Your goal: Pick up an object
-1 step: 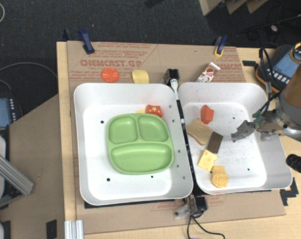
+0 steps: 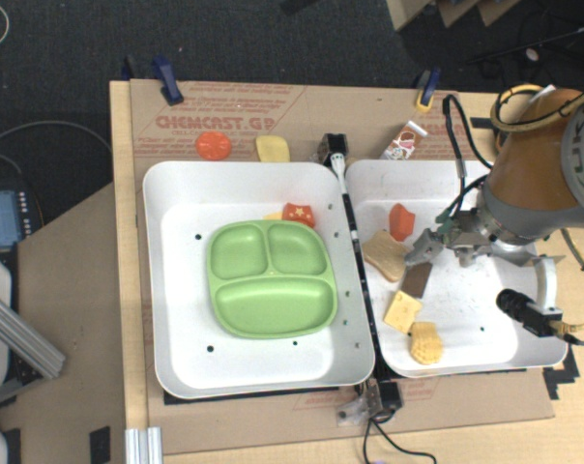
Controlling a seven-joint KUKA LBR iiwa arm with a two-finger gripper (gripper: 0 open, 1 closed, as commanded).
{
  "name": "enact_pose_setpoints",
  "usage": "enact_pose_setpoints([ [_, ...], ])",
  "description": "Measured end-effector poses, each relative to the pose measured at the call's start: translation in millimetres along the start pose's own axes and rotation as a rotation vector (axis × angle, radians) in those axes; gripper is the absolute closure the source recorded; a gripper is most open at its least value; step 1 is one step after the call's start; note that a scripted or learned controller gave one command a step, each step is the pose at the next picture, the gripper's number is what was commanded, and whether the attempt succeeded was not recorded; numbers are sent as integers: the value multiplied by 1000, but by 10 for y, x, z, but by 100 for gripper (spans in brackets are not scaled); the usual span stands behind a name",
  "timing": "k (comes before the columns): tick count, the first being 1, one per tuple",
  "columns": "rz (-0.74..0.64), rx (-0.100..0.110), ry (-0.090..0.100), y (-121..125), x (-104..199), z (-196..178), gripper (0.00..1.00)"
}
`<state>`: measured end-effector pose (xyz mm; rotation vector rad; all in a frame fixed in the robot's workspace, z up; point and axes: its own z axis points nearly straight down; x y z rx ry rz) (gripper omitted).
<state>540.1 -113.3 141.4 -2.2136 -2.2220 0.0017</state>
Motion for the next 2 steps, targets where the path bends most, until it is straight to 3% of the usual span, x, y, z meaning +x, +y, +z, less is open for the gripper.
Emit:
enact_pose_setpoints([
  [1, 4, -2, 1, 121, -22, 582, 0],
  [2, 4, -11, -3, 139, -29, 432, 100],
])
